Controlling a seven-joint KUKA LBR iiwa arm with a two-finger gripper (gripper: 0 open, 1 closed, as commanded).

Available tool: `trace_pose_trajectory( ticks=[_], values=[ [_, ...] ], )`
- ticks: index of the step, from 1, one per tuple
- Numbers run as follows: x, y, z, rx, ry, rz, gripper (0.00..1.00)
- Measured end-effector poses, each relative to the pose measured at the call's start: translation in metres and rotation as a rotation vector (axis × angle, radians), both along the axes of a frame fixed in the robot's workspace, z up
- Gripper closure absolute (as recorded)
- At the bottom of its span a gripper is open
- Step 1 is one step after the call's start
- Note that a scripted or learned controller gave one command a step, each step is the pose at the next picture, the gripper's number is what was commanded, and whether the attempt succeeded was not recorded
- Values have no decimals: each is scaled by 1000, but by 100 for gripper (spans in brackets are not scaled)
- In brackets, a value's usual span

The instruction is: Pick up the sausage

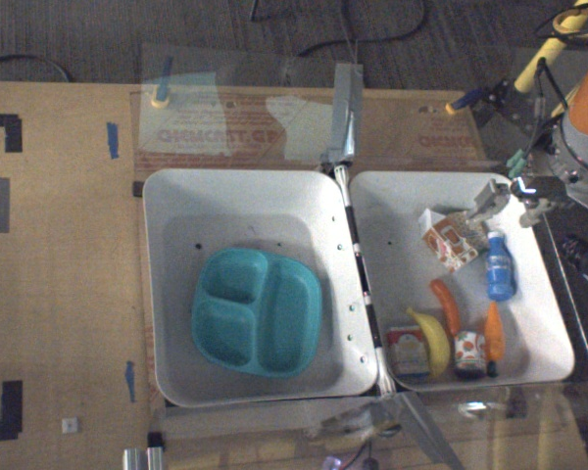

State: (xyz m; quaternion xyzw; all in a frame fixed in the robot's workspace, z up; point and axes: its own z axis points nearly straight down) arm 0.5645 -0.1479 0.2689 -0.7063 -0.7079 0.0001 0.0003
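Observation:
The sausage [445,305] is a short orange-red link lying near the middle of the right bin [549,360], between the banana [431,339] and the blue bottle [499,267]. My gripper [510,204] hangs over the bin's far right corner, above and to the right of the sausage and well apart from it. It is open, with nothing between its fingers. One fingertip [488,202] is just above the small carton [451,241].
An orange carrot [494,329], a small can [468,352] and a red box [408,351] crowd the right bin's near edge. A teal divided plate [258,311] lies in the left bin [167,262]. Cables and yellow tubing sit at the upper right.

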Motion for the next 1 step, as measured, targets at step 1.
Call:
trace_pose_trajectory(
  ticks=[1],
  values=[
    [-24, -7, -175, 0, -3, 12, 0]
  ],
)
